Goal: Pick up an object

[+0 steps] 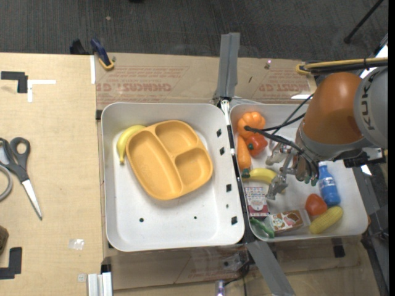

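Hand hangs low in right bin, just beside small banana; finger state: cannot tell. Risk: crowded toys, so fingers may snag carton or nudge banana aside.

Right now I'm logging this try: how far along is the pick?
Nothing looks picked yet. The gripper hangs low in the right bin, above the small banana and a snack packet; I see nothing between its fingers. Grasping and lifting remain.
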`<state>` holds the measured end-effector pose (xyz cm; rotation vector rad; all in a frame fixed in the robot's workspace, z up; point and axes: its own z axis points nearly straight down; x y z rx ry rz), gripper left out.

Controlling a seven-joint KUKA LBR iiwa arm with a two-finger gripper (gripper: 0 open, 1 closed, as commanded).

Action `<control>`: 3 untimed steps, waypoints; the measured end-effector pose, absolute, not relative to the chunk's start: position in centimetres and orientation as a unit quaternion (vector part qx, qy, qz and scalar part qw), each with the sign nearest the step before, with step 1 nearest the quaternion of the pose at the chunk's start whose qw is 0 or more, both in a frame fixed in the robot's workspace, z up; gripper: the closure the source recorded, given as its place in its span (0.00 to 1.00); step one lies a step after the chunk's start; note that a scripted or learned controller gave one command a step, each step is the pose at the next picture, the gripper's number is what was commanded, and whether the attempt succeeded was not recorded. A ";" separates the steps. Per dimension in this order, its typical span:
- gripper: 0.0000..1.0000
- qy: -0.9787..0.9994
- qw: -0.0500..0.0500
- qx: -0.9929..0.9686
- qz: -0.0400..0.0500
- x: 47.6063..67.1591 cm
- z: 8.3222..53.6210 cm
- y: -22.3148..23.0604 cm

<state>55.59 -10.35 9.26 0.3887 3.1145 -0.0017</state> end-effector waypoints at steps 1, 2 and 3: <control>0.00 0.987 0.003 0.159 0.000 58.5 9.4 -17.8; 0.00 0.988 0.003 0.154 0.000 55.1 9.4 -22.2; 0.00 0.987 0.001 0.161 0.000 51.5 9.3 -22.1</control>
